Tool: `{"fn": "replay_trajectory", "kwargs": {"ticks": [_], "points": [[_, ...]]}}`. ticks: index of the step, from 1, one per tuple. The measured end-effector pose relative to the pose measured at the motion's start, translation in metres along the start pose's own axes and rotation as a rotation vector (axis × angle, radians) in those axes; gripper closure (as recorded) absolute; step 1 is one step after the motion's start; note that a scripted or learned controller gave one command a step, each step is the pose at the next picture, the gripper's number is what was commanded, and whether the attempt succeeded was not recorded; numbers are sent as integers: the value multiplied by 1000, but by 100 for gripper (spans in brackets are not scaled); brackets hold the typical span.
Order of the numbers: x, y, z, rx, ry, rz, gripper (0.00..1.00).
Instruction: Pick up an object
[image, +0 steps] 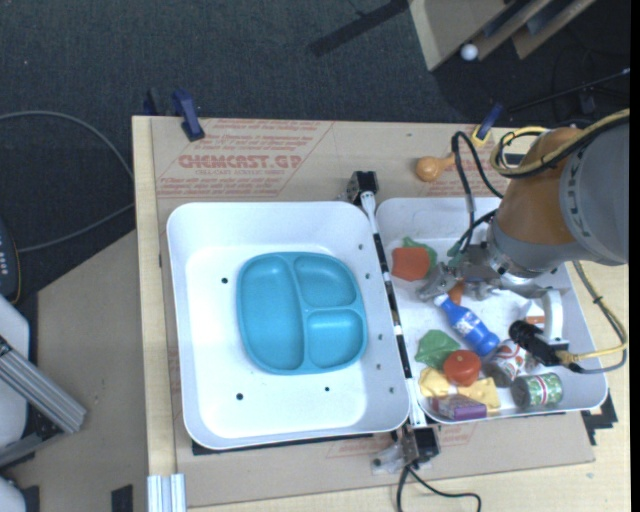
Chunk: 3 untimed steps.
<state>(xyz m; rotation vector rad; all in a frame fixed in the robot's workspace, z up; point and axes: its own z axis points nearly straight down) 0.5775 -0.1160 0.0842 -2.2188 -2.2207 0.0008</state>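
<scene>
My gripper (458, 282) reaches into the right bin (430, 212) from the right, low over its middle. Just left of it lies a red pepper-like toy with a green top (410, 262). A small orange piece (456, 294) sits directly under the gripper, and I cannot tell whether it is touched. A blue bottle (470, 329) lies slantwise just below the gripper. Further toward the front lie a green leafy toy (436, 347), a red tomato (462, 366), a yellow piece (438, 382) and a purple piece (463, 407).
The left bin (200, 250) holds a blue divided plate (301, 311). Two small cans (541, 390) (509, 360) lie at the right bin's front right. A tan wooden piece (431, 168) rests on the bench behind the right bin. A ridge (385, 290) separates the bins.
</scene>
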Motion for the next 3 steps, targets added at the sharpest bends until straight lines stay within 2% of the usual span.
{"fn": "replay_trajectory", "kwargs": {"ticks": [1, 2, 3], "points": [[12, -34, 0, 0, 0, 2, 0], [13, -33, -10, -2, 0, 3, 100], [97, 28, -101, -5, 0, -2, 100]]}}
